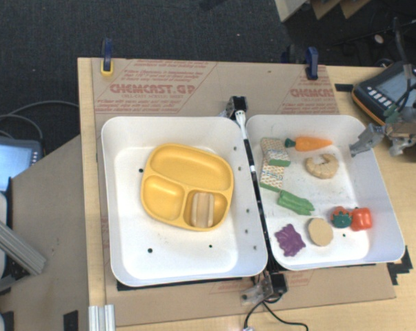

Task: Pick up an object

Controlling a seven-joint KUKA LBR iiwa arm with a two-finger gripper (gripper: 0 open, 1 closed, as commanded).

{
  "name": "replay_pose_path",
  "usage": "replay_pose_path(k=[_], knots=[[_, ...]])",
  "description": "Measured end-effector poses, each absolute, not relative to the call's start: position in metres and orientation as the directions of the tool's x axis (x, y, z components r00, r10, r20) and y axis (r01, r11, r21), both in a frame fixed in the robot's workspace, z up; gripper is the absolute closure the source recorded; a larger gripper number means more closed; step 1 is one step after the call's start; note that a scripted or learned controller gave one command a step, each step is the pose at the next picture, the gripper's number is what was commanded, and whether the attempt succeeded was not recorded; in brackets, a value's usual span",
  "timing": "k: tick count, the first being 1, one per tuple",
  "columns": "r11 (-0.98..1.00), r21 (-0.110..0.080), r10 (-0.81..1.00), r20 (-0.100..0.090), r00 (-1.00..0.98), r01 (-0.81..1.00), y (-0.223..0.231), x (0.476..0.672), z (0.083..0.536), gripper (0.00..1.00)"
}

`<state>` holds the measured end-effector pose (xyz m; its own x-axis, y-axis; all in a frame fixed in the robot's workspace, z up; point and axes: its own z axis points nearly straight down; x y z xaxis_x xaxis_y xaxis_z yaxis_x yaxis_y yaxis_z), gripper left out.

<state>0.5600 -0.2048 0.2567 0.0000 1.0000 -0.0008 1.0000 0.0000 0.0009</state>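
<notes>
The right bin point(380, 185) holds several toy foods: an orange carrot point(312, 143), a tan bagel point(322, 165), a green-and-white sandwich piece point(274, 152), a patterned cracker point(272, 177), a green pea pod point(294, 202), purple grapes point(289, 239), a round cookie point(321, 232) and a red pepper point(360, 218) with a small green-topped piece point(341, 218) beside it. My gripper point(383, 142) hangs at the bin's upper right rim, open, with nothing between its two grey prongs. It is to the right of the bagel and carrot and apart from them.
The left bin point(125, 240) bears a yellow divided plate point(187, 167) with a pale bread slice point(202, 209) in its lower right compartment. A black and orange device point(380, 95) lies on the bench behind the gripper. Clamps point(310, 63) hold the cardboard sheet at the back.
</notes>
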Motion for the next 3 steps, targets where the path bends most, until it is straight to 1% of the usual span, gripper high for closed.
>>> replay_pose_path(k=[1,2,3], knots=[[-0.001,-0.014,1.0,0.005,0.001,1.0,-0.2,0.544,0.106,0.0],[0.006,-0.001,1.0,0.002,-0.006,1.0,-0.092,0.511,0.084,0.0],[0.0,-0.005,1.0,0.008,0.0,1.0,-0.131,0.489,0.095,0.0]])
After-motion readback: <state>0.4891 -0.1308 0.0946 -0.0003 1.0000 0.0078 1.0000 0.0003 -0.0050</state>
